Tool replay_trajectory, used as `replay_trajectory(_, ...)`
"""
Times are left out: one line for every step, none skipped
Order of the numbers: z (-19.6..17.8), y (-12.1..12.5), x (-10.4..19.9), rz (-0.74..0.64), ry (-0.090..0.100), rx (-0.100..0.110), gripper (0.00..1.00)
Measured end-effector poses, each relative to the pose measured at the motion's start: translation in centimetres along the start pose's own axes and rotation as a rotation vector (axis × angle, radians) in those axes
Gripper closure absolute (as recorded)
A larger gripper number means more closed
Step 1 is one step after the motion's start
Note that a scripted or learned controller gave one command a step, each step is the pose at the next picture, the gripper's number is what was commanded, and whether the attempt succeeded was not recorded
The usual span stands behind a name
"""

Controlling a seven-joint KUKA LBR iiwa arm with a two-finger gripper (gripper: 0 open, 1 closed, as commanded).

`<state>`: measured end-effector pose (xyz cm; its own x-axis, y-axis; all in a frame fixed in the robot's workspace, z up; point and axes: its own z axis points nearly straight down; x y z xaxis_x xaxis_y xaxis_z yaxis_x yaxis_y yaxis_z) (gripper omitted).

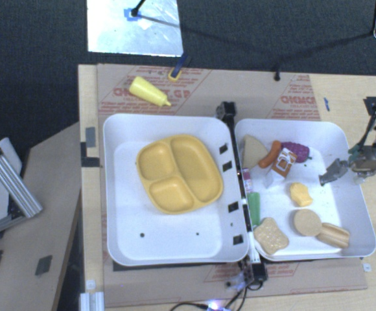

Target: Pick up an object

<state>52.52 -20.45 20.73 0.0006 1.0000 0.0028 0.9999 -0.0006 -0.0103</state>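
My gripper reaches in from the right and hangs over the right bin, near its right wall. Nothing shows in its grasp. Toy foods lie in this bin. A small yellow piece is just left and below the gripper. A round tan biscuit and a bread roll lie nearer the front. A toast slice sits at the front left corner. Farther back are an orange sausage, a purple item, a small orange-and-white box and a tan wedge.
The left bin holds a yellow divided plate. A green stick lies by the divider between the bins. A yellow bottle rests on the cardboard behind the left bin. A silver sheet lies on the floor beyond.
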Motion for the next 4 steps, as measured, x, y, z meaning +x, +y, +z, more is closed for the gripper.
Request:
replay_trajectory(-0.6, 0.3, 0.0, -0.003, -0.004, -0.012, 0.00)
replay_trajectory(3.6, 0.4, 0.5, -0.003, -0.002, -0.008, 0.00)
replay_trajectory(9.9, 0.2, 0.6, -0.002, -0.001, -0.007, 0.00)
replay_trajectory(12.2, 0.4, 0.7, -0.003, -0.002, -0.014, 0.00)
